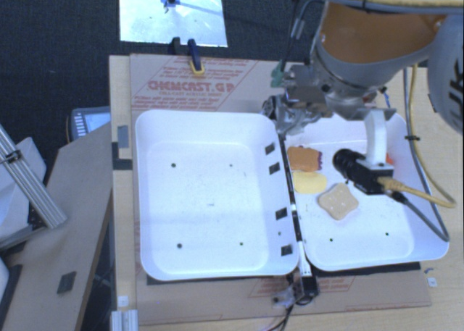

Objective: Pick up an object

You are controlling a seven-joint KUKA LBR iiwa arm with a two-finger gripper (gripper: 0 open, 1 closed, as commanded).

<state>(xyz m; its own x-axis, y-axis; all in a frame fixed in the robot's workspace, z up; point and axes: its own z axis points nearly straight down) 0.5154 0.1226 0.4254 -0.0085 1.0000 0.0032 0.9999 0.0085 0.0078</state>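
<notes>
The gripper (pixel 290 116) hangs over the far edge of the right bin (pixel 406 250), by the wall shared with the left bin (pixel 203 199); whether it is wide or narrow I cannot tell. Just below it lie the likely picks: an orange-brown slice (pixel 304 158), a yellow disc (pixel 310 182) touching it, and a toast piece (pixel 338 201) close by. They look like light, stiff, smooth play food lying flat, so I'd pinch across the toast's free edges.
</notes>
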